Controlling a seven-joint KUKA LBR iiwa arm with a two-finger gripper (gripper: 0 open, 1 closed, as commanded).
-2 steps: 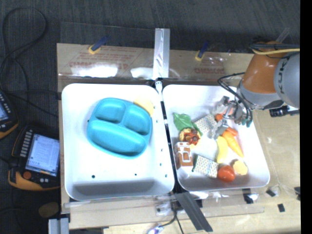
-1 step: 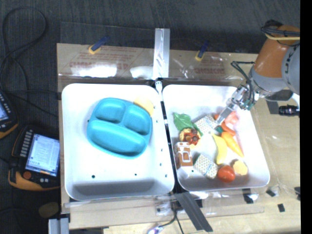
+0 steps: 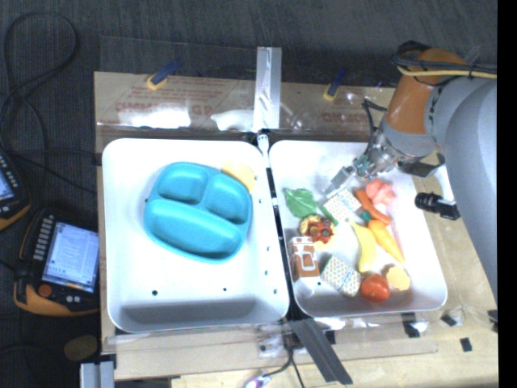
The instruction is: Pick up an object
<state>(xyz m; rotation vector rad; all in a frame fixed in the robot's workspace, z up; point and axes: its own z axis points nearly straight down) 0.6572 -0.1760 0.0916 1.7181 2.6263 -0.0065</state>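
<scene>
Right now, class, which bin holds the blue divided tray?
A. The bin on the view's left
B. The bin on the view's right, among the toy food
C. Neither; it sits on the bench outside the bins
A: the blue divided tray lies inside the left bin, while the toy food is piled in the right bin.

left bin (image 3: pixel 121 217): tray (image 3: pixel 198 208) inside | right bin (image 3: pixel 428 241): toy pile (image 3: pixel 351 237) inside | bins side by side
</scene>
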